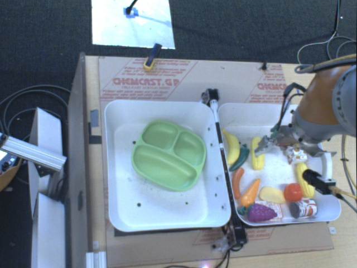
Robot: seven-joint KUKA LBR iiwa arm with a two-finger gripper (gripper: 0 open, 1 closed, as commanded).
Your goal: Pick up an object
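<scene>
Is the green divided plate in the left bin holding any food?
Empty: the green divided plate shows bare compartments; the toy food lies in the right bin.

Two shallow white plastic bins sit side by side: the left bin (120,205) holds one pale green divided plate (168,155); the right bin (251,113) holds two orange toy carrots (250,192), one purple grape bunch (261,211), one red tomato (293,192) and several yellow pieces.

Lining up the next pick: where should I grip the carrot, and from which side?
Grip the carrot mid-body, coming straight down, fingers across its narrow width. It lies slanted, with bare bin floor on its right. The orange piece lies close on its left, so keep the opening tight.
</scene>
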